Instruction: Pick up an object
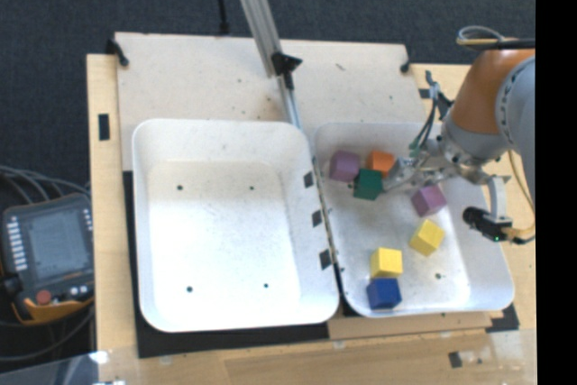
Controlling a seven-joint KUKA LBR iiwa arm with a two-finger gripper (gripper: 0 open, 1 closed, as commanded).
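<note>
Now I see gripper [403,169] low in right bin [487,284], beside orange cube [382,161] and green cube [367,185]; can't tell its state

right bin [487,284] | purple cube [344,165], orange cube [381,161], green cube [368,185] clustered | second purple cube [428,198] | yellow cubes [427,236] [387,261] | blue cube [384,293] near front wall
</note>
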